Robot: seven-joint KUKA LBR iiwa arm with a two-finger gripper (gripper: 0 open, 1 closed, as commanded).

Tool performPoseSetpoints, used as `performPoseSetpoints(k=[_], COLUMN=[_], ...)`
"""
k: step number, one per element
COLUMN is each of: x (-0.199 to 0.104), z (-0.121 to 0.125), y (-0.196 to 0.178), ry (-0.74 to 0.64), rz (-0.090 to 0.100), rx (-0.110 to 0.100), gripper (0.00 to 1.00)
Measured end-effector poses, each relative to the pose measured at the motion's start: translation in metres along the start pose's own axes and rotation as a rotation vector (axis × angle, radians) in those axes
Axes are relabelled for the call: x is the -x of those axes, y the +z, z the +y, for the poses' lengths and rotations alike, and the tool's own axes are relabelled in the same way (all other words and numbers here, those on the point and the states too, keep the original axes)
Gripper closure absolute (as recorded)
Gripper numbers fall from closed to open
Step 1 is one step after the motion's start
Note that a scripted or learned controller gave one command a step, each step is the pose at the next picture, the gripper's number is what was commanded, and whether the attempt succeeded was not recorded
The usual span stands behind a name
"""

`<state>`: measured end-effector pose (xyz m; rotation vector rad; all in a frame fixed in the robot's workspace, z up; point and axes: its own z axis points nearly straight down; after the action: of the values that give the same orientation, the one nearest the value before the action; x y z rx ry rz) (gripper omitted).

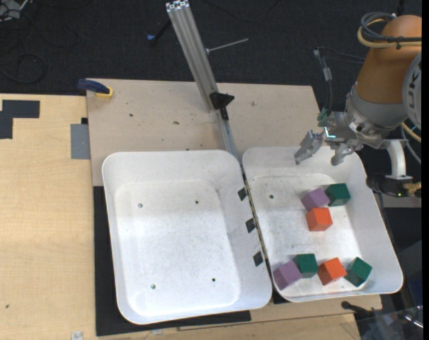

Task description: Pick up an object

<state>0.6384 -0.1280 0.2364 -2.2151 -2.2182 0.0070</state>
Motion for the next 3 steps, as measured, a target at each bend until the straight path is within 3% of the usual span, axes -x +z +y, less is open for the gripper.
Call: performPoseSetpoints(k=[1,2,3], x=[0.000,-0.003,-0.003], z=[0.001,-0.010,-0.005], y=[-0.003,0.049,0.112], ry=[-0.001,0.001,0.002], rz=[-0.001,0.000,-0.001], rx=[0.005,-0.001,0.001], gripper=[0.00,0.00,0.00])
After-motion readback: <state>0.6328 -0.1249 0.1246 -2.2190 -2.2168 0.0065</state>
